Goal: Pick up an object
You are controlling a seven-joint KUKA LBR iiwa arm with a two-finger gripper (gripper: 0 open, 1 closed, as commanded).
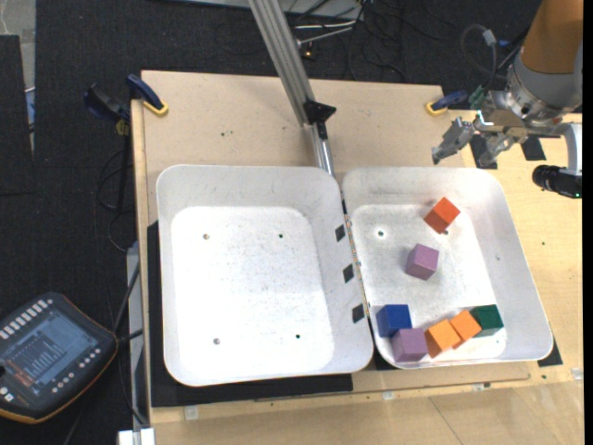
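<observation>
The right bin point(519, 276) holds several small blocks. An orange cube point(443, 214) lies near its far side, and a purple cube point(422, 260) sits in the middle. Along the near edge are a blue cube point(394, 319), a purple cube point(410, 343), an orange cube point(446, 333) with another orange one beside it, and a green cube point(486, 319). My gripper point(468, 144) hangs above the far edge of the right bin, open, with nothing between its fingers. It is up and to the right of the far orange cube.
The left bin point(176, 248) lies beside the right one. A slanted metal pole point(283, 49) runs down to the bins' far junction. Clamps point(146, 93) sit at the board's far corners. A teach pendant point(46, 350) rests at lower left.
</observation>
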